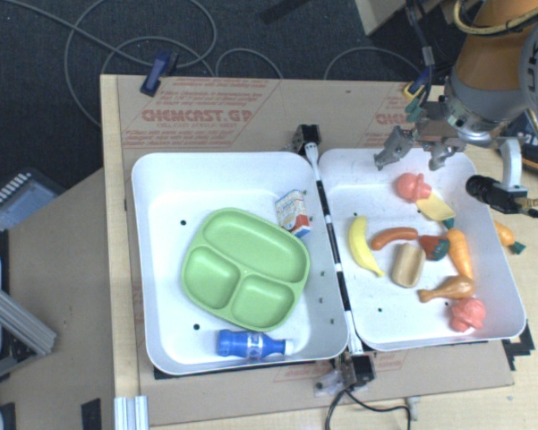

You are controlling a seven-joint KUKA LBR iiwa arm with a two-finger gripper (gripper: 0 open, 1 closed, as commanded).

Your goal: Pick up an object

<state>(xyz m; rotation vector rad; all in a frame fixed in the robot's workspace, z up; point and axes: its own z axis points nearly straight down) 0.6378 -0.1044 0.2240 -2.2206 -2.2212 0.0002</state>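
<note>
gripper [415, 151] hangs over the far edge of the right bin [367, 321], its 2 fingers spread apart with nothing between them. arm reaches in from the right, orange band above the wrist.

candidates for the pick all lie in the right bin: pink strawberry-like piece [411, 186] just below the gripper, nearest target; yellow wedge [436, 208] touching or nearly touching it; banana [363, 245] nearer the divider; sausage [393, 236]; bread roll [406, 264]; carrot [459, 252]; drumstick [448, 288]; pink lump [466, 313] at the near corner.

left bin [152, 240] holds a green divided tray [243, 267], a blue bottle [248, 344] lying on its side, and a small carton [292, 211] by the divider.

risks as judged from here:
- gripper sits near the bin's far wall; a straight descent could land a finger on the rim rather than on a toy.
- pink piece looks rounded and small; fingers may squeeze it out sideways.
- yellow wedge crowds it, so 1 finger may come down on the wedge and block the close.
- the central cluster is packed; a grab there could catch 2 items or shove them apart.
</note>
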